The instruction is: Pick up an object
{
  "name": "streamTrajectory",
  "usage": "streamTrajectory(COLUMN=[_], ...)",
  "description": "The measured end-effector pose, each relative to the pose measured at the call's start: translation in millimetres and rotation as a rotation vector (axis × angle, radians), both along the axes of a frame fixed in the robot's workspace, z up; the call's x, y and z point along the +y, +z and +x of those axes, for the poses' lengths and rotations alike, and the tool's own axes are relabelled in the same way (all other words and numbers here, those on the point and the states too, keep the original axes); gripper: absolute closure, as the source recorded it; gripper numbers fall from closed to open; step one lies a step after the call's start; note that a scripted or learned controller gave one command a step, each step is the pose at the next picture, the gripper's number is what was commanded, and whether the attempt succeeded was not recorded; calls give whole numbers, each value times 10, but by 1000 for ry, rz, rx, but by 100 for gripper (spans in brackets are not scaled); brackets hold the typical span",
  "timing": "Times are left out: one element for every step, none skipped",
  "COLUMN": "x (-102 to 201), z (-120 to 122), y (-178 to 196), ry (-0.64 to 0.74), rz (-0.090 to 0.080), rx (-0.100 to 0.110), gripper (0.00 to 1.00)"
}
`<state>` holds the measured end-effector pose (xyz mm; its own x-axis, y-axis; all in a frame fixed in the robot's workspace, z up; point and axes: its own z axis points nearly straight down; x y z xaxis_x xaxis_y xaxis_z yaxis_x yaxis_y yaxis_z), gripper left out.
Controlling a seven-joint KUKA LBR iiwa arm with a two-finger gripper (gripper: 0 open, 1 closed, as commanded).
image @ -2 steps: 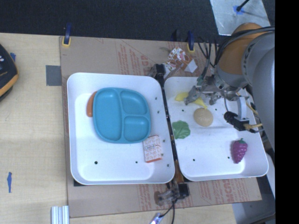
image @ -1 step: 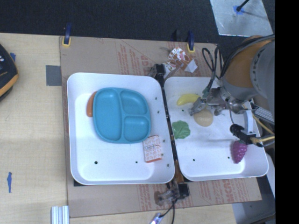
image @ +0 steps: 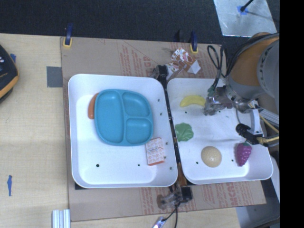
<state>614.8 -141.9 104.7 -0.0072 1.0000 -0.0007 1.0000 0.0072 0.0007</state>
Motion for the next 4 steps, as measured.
streamTrajectory(x=[-359, -703, -697, -695], z=[-122, -456, -740, -837], y=[34, 396, 492, 294], ry=[-5, -5, -3, -2], rz=[1, 2, 1, 1], rx=[3, 4, 4, 5], gripper=[100, 100, 100, 100])
